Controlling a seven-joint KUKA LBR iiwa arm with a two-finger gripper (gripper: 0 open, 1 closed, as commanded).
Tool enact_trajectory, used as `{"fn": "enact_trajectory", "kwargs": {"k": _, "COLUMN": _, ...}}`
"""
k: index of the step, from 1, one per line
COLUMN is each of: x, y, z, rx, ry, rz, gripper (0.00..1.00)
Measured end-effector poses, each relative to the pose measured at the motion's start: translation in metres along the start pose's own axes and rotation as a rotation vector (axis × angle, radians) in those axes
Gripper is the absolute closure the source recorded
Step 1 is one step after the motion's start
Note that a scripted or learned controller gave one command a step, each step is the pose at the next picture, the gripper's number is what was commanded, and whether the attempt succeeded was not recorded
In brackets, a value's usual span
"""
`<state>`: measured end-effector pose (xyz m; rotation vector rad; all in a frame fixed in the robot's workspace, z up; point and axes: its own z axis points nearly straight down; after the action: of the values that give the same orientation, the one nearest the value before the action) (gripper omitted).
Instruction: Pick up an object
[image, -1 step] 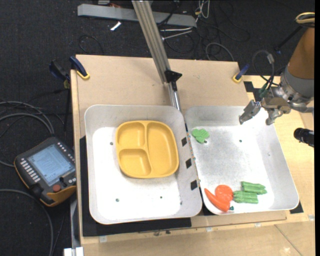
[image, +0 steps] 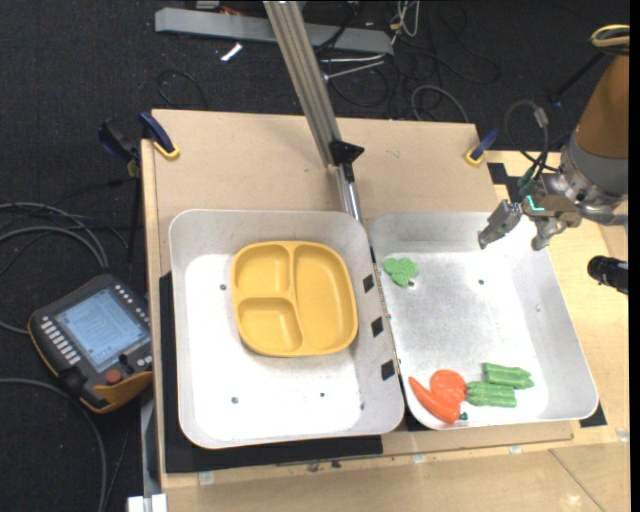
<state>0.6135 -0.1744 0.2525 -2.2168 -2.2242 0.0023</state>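
Observation:
My gripper hangs above the far right corner of the right bin, its two fingers spread apart with nothing between them. A small green leafy piece lies in that bin near its far left side. At the bin's near edge sit a red tomato, an orange carrot and two green pea pods. All of these lie well away from the gripper.
The left bin holds a yellow divided plate. A slanted metal pole runs down to the gap between the bins. A teach pendant rests on the floor at left. Clamps grip the bench's far corners.

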Motion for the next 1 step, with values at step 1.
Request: {"fn": "enact_trajectory", "kwargs": {"k": 1, "x": -0.0030, "y": -0.0033, "z": 0.0442, "rx": 0.002, "ry": 0.000, "rz": 0.004, "gripper": 0.00}}
